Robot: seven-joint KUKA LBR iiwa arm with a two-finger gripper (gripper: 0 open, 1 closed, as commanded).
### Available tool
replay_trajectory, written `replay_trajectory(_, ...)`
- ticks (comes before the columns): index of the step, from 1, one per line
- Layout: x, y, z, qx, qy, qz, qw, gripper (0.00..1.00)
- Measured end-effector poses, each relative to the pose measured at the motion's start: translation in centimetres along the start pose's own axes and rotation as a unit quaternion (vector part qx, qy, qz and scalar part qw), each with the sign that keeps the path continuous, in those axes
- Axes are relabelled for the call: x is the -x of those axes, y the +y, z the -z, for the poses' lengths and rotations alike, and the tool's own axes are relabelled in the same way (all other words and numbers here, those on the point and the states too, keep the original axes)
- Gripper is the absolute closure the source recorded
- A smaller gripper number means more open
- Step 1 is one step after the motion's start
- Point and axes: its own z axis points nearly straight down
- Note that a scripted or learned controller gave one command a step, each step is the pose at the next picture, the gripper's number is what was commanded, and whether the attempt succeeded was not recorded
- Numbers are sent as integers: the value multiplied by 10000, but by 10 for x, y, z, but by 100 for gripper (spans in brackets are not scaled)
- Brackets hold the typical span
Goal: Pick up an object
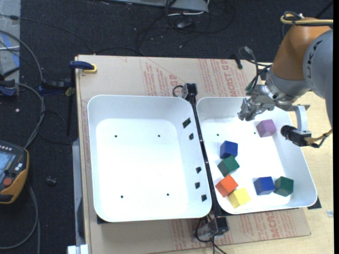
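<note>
White plastic bins sit side by side on a cardboard-topped bench (159,73), seen from above at a slant. Seven small blocks lie in the right bin (296,165): a purple block (266,127) near its far side, a blue block (229,148) with a dark green block (229,165) just below it, an orange block (227,184) touching a yellow block (239,197) near the front wall, and a second blue block (264,185) beside a second green block (284,186). The grey arm with its orange band (296,46) reaches in from the right — its gripper (248,111) hangs over the right bin's far side, just left of the purple block and apart from it. Nothing shows between the gripper's tips; whether they are spread or pressed together cannot be told. The left bin (95,142) lies beside it, and a blue-handled clamp (82,66) grips the bench's far left corner.
</note>
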Motion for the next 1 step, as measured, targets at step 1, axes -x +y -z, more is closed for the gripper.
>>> replay_trajectory(1, 8, 6, 56, 1, -1, 0, 10000, 100)
